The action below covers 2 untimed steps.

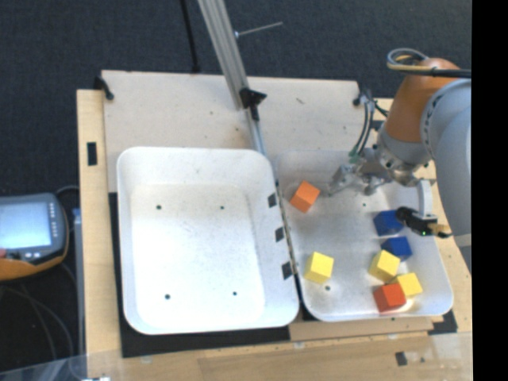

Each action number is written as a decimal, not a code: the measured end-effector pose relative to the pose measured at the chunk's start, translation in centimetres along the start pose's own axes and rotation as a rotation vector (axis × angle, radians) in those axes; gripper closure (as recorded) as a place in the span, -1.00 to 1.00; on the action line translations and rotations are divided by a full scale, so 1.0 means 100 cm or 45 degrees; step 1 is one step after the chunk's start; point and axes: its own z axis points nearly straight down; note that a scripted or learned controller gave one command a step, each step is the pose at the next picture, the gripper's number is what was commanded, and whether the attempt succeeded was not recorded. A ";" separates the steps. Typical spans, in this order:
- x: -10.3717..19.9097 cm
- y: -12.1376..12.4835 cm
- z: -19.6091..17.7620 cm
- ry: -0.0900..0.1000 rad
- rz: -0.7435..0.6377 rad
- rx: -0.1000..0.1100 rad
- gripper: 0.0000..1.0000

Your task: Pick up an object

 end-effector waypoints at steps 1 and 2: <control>0.024 -0.118 0.000 0.004 -0.003 0.003 -1.00; 0.119 -0.095 -0.104 0.008 -0.019 -0.009 -1.00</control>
